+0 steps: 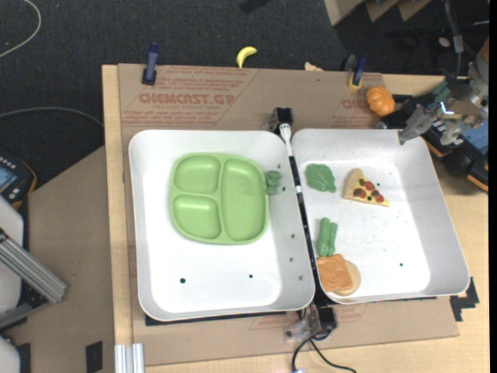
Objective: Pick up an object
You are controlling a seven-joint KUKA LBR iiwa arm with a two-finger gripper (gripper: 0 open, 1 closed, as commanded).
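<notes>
Two shallow white bins sit side by side on the tabletop [194, 92]. The left bin [155, 270] holds a green divided plate [219, 199], with a small green piece [273, 180] just beside the plate's right edge. The right bin [419, 231] holds four candidate objects: a green leafy item [320, 178] near the dividing rim, a pizza slice [365, 189] just beside it, a green stalk-like item [327, 237] lower down, and an orange-tan round item [338, 275] touching the stalk's lower end. The claw [423, 123] hangs at the upper right corner of the right bin, over or just outside the rim, well apart from every object. Whether its fingers are apart or together cannot be told from this view; nothing appears between them. Judged from this layout, the task is at the approach step, with no grasp yet made. The next move calls for travel inward over the right bin, alignment above one object, and descent with the fingers spread. The pizza slice is the nearest target and lies clear of its neighbours; the stalk and round item touch and may shift together.
</notes>
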